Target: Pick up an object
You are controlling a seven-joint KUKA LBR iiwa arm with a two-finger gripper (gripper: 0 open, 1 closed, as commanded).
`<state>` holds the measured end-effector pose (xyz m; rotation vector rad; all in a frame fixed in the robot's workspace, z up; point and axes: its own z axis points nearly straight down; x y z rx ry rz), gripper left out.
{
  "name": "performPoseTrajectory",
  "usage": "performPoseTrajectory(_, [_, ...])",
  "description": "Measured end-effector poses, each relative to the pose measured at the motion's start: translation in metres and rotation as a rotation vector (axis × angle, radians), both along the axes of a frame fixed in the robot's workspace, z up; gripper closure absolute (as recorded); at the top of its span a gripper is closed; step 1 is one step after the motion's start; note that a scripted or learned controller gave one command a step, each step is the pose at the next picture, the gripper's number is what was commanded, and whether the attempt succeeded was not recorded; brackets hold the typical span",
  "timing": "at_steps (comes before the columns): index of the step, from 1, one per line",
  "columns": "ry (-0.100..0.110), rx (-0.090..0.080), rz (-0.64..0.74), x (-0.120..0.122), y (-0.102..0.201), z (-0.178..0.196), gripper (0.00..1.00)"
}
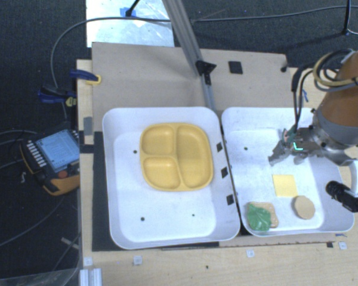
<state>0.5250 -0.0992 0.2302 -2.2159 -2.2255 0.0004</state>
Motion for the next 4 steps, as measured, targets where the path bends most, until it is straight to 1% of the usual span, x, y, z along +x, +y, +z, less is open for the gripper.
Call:
performPoseTrajectory(1, [-0.002, 0.000, 0.000, 0.001, 0.000, 0.001, 0.00])
performPoseTrajectory(2, [0.003, 0.000, -0.003, -0.005, 0.003, -0.060, 0.00])
performPoseTrajectory(3, [0.002, 0.000, -0.004, 0.001, -0.001, -0.120, 0.00])
performPoseTrajectory(4, [-0.005, 0.000, -0.003, 0.003, 0.000, -0.144, 0.00])
